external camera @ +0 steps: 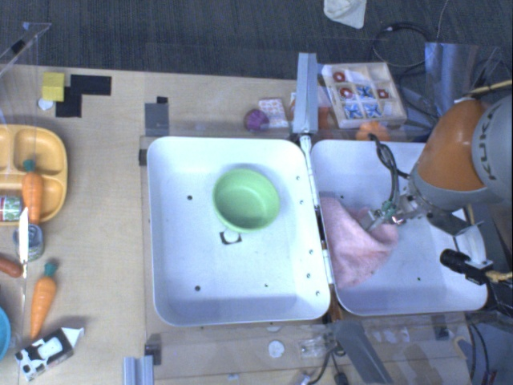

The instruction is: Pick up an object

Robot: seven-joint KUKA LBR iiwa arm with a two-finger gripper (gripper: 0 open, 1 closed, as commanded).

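A pink cloth (354, 247) lies crumpled in the right bin (433, 283), against its left wall. My gripper (383, 216) is down at the cloth's upper right corner, where the fabric looks slightly bunched up towards it. A green bowl (247, 198) stands upright in the left bin (200, 283), towards the back. In front of the bowl lies a small dark clip-like piece (231, 237).
The arm's orange band (453, 151) and grey wrist hang over the right bin's right side. A yellow tray (32, 171) with toy carrots (40, 295) sits at far left. A purple item (256, 119) and a patterned box (362, 93) lie behind the bins.
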